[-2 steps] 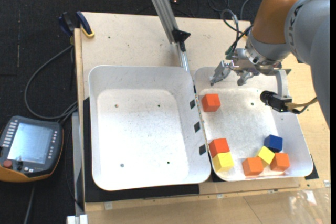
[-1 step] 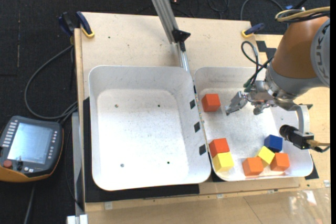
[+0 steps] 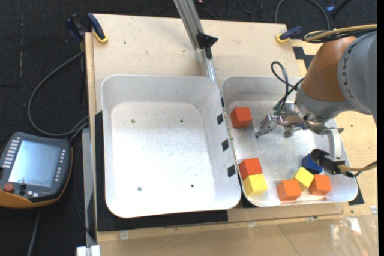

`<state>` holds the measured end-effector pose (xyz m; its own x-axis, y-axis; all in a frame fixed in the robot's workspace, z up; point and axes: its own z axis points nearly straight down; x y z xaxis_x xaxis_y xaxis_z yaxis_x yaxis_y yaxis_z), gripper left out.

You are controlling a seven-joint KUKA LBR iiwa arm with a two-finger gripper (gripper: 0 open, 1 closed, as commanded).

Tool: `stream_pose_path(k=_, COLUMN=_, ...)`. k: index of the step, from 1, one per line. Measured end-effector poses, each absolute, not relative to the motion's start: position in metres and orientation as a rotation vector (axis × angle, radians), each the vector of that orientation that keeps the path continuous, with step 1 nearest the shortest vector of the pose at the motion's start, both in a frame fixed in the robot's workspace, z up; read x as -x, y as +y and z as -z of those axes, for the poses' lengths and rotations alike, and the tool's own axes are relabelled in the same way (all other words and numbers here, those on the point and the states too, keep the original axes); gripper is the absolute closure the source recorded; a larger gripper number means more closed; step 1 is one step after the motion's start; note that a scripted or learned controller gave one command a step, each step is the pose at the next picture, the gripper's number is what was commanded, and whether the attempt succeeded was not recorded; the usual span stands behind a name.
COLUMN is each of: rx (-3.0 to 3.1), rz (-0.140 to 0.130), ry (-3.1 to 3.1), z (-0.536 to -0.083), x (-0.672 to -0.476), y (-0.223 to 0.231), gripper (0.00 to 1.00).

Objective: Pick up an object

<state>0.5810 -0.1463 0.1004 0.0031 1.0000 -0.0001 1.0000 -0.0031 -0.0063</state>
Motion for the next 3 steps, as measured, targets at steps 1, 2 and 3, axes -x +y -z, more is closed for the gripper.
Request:
stream_pose_path(k=1, rx=2.2, rz=-0.035, ry=-2.224, z=-0.104, x=-0.648, y=-0.12, gripper=0.0)
stream_pose_path(k=2, rx=2.231, rz=0.006, ry=-2.226, z=-0.209, x=-0.634, y=-0.151, gripper=0.0)
stream_pose_path(k=3, rx=2.228, rz=-0.008, ry=-2.211, z=-0.147, x=-0.618, y=-0.222, gripper=0.0)
